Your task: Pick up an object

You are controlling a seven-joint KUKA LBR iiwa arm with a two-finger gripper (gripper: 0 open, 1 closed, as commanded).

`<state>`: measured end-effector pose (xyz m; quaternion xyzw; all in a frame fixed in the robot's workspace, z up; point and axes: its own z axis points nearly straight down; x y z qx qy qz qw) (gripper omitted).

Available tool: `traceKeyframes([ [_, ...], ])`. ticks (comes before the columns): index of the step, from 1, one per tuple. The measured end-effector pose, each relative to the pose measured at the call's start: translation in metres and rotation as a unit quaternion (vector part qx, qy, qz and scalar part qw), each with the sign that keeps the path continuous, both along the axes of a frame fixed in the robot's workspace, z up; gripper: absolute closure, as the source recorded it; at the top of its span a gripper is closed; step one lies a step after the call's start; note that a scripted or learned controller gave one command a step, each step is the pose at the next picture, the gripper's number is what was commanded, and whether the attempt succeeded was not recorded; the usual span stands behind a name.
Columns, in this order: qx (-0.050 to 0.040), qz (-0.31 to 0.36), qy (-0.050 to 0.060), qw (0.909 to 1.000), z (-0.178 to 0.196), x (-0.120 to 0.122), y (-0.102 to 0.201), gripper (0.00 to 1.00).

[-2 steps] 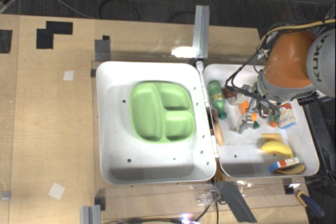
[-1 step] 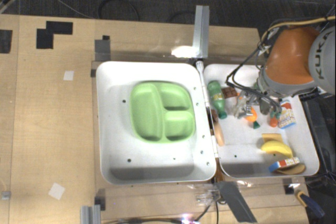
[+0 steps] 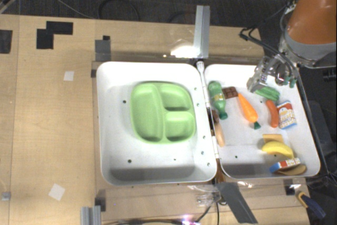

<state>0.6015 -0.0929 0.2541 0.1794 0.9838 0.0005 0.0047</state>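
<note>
A pale wooden bench (image 3: 47, 129), marked with black patches near its far left corner, carries two shallow white bins set side by side and touching along one shared edge. The left bin (image 3: 113, 129) holds one item, a light green tray (image 3: 162, 111) divided into three compartments, lying flat near the bin's middle. The right bin (image 3: 237, 153) holds the clutter: one green bottle (image 3: 217, 98) lying along the bin's left wall, one thin tan stick (image 3: 219, 134) just below it against the same wall, and one small brown block (image 3: 229, 93) touching the bottle's right side. Beside that lies one orange carrot (image 3: 247, 108), pointing down and to the right, then one green vegetable (image 3: 268, 93) near the far wall, one reddish sausage (image 3: 272, 113) just below it, and one small red-and-white carton (image 3: 286, 115) at the sausage's right. Toward the near edge sit one yellow banana (image 3: 277, 148) with a tan wedge (image 3: 271, 138) touching its top, and one blue-ended brown piece (image 3: 287, 166) in the near right corner. One grey arm with an orange band (image 3: 313, 13) reaches in from the right, its gripper (image 3: 263, 79) hanging over the bin's far right part, just above the green vegetable; whether the gripper is spread or closed cannot be told, and nothing is seen in its grasp.
</note>
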Motion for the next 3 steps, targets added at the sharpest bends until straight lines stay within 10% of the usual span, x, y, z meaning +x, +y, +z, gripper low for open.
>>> traceKeyframes([
  [1, 0.0005, 0.147, 0.006, 0.9891, -0.081, -0.098, 0.005, 1.0],
  [2, -0.0003, 0.29, 0.005, 0.9569, -0.116, -0.103, -0.04, 1.0],
  [3, -0.0023, 0.326, 0.0, 0.9452, -0.041, -0.029, -0.032, 1.0],
])
